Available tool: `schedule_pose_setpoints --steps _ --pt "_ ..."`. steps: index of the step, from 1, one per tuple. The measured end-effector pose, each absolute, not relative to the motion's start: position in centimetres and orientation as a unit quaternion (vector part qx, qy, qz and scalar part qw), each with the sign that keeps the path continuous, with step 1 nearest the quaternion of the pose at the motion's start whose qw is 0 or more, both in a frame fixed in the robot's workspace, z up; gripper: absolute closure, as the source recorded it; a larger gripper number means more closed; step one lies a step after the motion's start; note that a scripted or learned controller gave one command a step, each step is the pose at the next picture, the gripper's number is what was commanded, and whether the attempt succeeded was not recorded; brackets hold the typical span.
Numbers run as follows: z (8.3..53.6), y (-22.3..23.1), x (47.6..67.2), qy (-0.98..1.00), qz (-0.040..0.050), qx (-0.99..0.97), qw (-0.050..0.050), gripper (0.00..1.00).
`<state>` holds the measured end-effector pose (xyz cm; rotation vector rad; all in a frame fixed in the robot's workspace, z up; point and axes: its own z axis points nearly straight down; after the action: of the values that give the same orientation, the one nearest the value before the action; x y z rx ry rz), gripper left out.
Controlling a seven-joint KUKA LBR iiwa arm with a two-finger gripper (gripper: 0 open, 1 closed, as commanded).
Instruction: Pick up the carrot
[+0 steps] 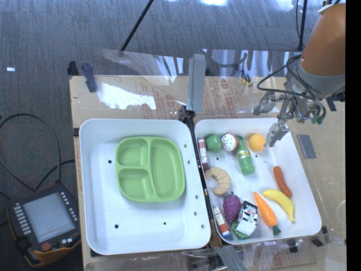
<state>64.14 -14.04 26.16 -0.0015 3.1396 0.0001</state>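
The carrot (pixel 265 208) is orange with a green stub at its lower end. It lies slantwise in the front part of the right bin (pixel 307 176), between a milk carton (pixel 246 218) and a banana (pixel 281 203). My gripper (pixel 276 134) hangs over the bin's far right corner, just right of an orange ball (pixel 256 142) and well behind the carrot. Nothing shows in the gripper.
The right bin also holds a green bottle (pixel 245 161), a speckled white ball (pixel 228 141), a green fruit (pixel 213 143), a doughnut (pixel 218 180), purple grapes (pixel 231 206) and a red sausage (pixel 282 181). A green divided plate (pixel 150 168) lies in the left bin (pixel 96 208).
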Motion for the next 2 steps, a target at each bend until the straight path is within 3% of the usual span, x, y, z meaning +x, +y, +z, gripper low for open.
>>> schedule_pose_setpoints --steps 1,2 --pt "12.8 -15.7 59.6 0.999 0.0021 0.053 -0.007 0.00" --pt "8.6 -15.0 54.2 1.000 0.0012 -0.015 -0.002 0.00"
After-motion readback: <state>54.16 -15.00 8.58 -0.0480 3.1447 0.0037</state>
